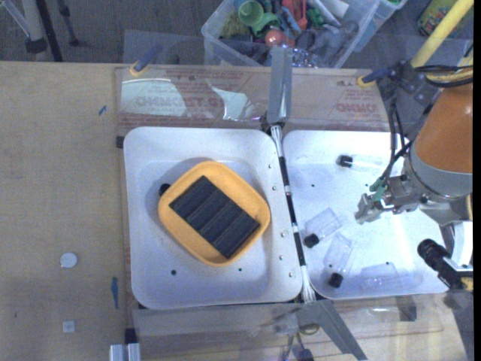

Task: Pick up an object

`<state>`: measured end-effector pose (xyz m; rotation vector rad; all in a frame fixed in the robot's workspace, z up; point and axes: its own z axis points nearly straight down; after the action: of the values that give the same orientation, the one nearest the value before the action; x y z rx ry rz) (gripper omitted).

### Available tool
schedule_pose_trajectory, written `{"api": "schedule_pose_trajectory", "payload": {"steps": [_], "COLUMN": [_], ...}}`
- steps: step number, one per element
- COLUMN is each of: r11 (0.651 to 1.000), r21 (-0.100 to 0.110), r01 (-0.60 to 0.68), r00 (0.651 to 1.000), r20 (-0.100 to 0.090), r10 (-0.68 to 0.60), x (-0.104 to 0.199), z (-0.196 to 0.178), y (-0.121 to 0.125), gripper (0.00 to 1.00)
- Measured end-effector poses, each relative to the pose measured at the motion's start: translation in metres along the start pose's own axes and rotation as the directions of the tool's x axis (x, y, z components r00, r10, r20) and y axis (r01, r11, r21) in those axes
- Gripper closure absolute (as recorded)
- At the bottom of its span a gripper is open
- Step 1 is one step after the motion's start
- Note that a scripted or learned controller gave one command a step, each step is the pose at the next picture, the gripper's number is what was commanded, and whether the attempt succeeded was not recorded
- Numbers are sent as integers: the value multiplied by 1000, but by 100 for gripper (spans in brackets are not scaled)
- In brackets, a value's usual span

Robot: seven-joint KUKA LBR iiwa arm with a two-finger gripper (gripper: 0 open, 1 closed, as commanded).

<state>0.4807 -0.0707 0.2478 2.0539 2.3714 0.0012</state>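
In the left bin (pixel 143 224) lies a yellow square holder (pixel 213 213) with a black ridged inset, turned at an angle. The right bin (pixel 316 153) holds several clear plastic vials with black caps: one (pixel 353 160) near the back, one (pixel 322 224) by the divider, one (pixel 338 256) toward the front, and a faint one (pixel 379 278) along the front wall. My gripper (pixel 370 207) hangs over the middle of the right bin, to the right of the vial by the divider and apart from it. Nothing shows held in it.
The grey arm with its orange band (pixel 447 138) covers the right bin's right side, with cables trailing behind it. A metal divider (pixel 279 89) runs between the bins at the back. A clear tub of toys (pixel 301 13) stands behind the bench.
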Motion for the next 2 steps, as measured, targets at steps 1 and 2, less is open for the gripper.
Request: {"api": "schedule_pose_trajectory", "payload": {"steps": [1,2], "r11": [1000,1000], "r21": [0,0], "r01": [0,0], "r00": [1000,1000], "r20": [0,0], "r10": [0,0], "x": [0,0], "z": [0,0], "y": [0,0], "gripper": [0,0]}}
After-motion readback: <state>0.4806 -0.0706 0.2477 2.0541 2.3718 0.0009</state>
